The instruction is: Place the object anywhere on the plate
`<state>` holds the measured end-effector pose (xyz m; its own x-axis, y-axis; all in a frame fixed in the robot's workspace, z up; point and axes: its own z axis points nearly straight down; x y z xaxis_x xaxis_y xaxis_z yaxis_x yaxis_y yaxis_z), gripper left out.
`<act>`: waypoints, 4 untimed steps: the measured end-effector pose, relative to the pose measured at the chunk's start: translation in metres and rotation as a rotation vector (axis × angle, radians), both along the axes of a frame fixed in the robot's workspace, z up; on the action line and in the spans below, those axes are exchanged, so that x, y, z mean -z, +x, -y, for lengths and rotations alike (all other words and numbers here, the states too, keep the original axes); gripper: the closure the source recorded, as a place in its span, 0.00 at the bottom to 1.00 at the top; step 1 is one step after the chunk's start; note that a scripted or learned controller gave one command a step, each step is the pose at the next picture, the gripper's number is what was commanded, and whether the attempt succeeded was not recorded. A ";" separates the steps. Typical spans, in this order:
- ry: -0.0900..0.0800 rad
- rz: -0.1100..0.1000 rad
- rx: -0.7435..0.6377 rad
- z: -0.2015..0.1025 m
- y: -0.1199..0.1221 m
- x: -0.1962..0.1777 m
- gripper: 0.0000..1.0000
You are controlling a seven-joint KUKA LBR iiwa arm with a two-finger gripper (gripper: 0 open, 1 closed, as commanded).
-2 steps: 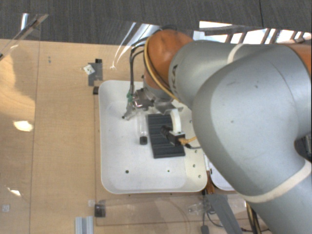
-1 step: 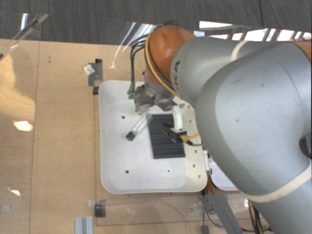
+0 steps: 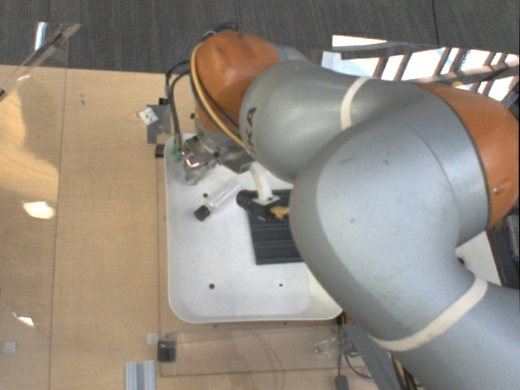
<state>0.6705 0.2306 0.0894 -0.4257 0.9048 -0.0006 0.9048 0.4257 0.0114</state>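
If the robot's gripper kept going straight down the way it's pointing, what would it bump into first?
Most likely the white bin floor. The gripper points down near the bin's upper left corner. A clear tube with a black cap lies just beside that line, so depth is hard to judge here.

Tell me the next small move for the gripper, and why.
Probably nudge the gripper toward the clear plastic tube with a black cap. It lies loose on the shallow white bin's floor, close beside the gripper and apart from the black ribbed rectangular slab. The grey arm covers the bin's right side, so go slowly.
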 end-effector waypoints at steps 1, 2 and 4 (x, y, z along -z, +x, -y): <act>-0.006 0.000 -0.552 0.017 0.000 -0.045 1.00; -0.007 0.003 -0.674 -0.005 -0.007 -0.001 1.00; -0.008 0.019 -0.827 -0.006 -0.133 -0.004 1.00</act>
